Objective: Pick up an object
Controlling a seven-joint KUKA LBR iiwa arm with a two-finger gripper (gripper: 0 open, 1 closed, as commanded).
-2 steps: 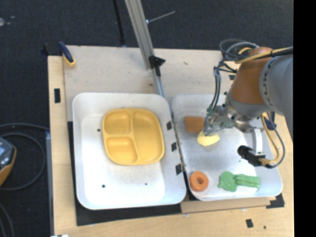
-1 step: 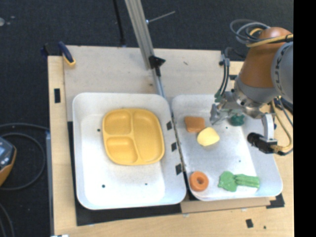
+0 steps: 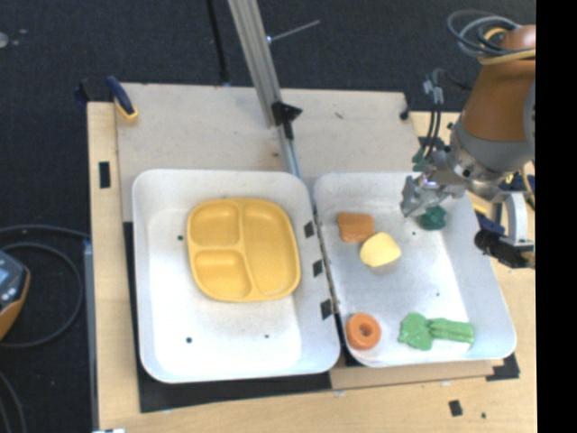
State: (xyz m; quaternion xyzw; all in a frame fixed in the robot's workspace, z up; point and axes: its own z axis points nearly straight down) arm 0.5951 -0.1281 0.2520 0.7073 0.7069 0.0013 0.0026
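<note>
Gripper [image 3: 422, 197] poised over right bin [image 3: 469, 282], beside small dark-green piece [image 3: 435, 216] at far edge; finger state indeterminate. Nothing visibly held. Risk: descent off-centre, nudging piece against bin wall instead of grasping. Yellow lump [image 3: 380, 251] nearer centre.

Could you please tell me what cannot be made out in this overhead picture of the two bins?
- Claw, camera view: too small and blurred to tell how its fingers stand.
- Dark green object in the right bin: partly covered by the claw, so its shape and whether it is touched are unclear.
- Arm: cut off by the right edge.
- Green toy, near the front: too blurred to identify.
</note>
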